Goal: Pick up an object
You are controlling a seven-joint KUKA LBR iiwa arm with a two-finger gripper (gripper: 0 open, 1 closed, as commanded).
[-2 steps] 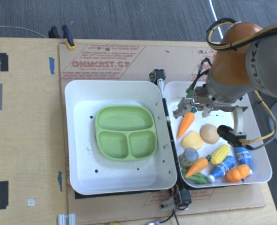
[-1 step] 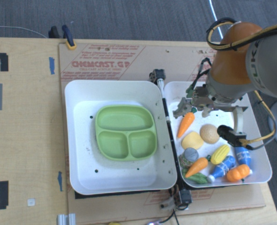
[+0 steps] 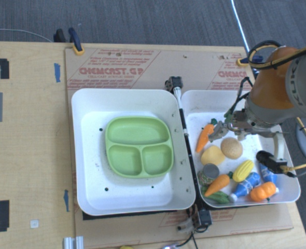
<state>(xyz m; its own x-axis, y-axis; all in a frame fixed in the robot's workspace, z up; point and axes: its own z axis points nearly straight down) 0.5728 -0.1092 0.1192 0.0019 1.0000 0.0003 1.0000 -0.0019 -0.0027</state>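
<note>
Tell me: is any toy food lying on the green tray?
No: the green tray in the left bin has nothing in its three compartments.

One fixed camera above, slanting down on both bins (image 3: 85, 139)

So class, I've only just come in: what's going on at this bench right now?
A grey robot arm with an orange band reaches in from the right over the right-hand white bin, which holds toy food: two carrots, a potato, a corn cob and more. Its gripper sits just above the potato, with nothing visibly held. The left bin holds a green divided plate.
</note>
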